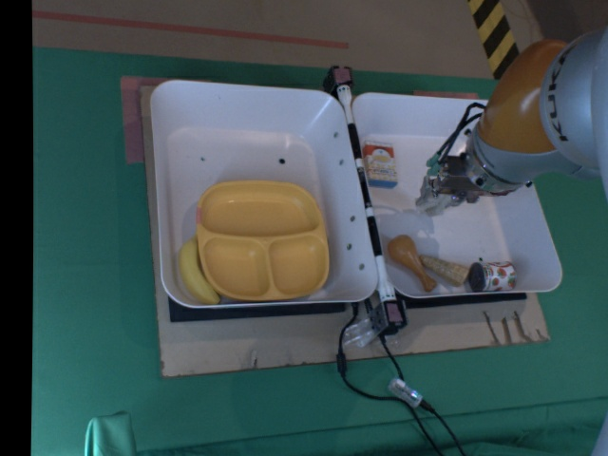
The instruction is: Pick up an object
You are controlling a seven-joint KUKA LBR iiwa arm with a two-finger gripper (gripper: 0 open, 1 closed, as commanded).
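Tray [263, 238] and banana [195, 275] in left bin [249, 107]

Yellow tray [263, 237], yellow banana [195, 275], white bins [247, 103].

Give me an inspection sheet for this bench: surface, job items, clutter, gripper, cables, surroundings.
Surface: green mat under a cardboard sheet; left bin and right bin sit side by side.
Job's things: right bin holds a small carton, a drumstick toy, a cone and a small can. Left bin holds a yellow divided plate with a banana against its left edge.
Clutter: nothing seen.
Gripper: gripper over the right bin, nothing visibly held.
Cables: black cable trailing off the front of the bins' divider.
Surroundings: hazard tape on the floor beyond.
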